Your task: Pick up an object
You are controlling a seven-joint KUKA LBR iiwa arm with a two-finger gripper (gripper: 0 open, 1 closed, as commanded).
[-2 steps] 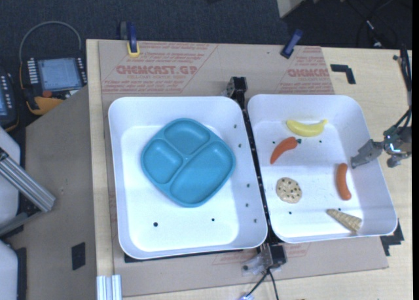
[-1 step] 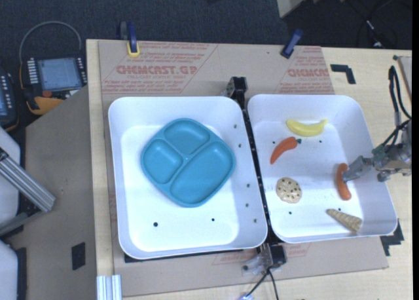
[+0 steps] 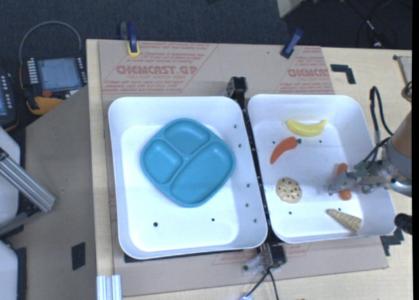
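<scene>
Down low in the right bin, near its right wall, the gripper is reaching in from the side. Its fingers are at an orange thing, maybe a small carrot. One bit of orange peeks out above the fingers and one bit below. The fingers look closed around it, but the spot is small and a bit blurry, so the grip could be weak. The orange thing seems to sit on the bin floor, not up in the air.

So the reach is done and the pinch looks made. Lifting is what is left.

Just below the gripper lies a cone. Off to its far side from the arm sits a cookie. Above that is a red pepper, and higher up a banana. None of these touch the gripper.

Way past them, in the left bin, rests a blue plate.
</scene>
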